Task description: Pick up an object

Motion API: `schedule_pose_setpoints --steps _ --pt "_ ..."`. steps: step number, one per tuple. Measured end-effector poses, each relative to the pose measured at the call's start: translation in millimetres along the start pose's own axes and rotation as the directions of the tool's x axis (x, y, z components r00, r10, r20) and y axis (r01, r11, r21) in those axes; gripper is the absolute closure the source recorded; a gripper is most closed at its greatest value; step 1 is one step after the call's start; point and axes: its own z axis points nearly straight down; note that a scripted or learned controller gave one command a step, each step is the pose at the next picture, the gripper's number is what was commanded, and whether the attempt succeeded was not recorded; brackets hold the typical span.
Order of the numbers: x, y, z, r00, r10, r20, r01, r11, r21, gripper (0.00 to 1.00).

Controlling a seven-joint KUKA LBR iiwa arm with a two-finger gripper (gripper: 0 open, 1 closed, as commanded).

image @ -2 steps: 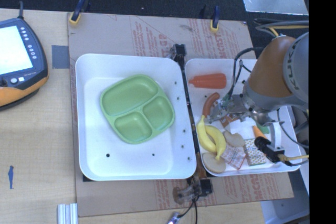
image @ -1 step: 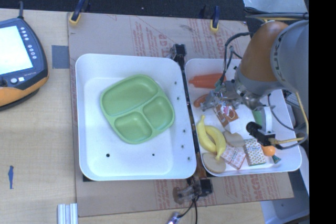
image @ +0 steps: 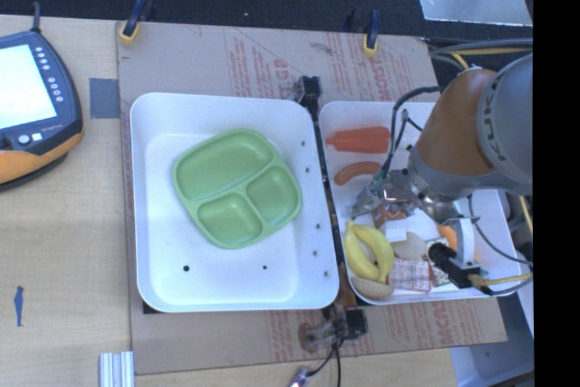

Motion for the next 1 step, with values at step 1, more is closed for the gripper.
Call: schedule_pose_setpoints --steps 1 --pt "-1.8 1.4 -11.8 1.0 -0.002 0.003 0.002 1.0 -0.001 1.0"
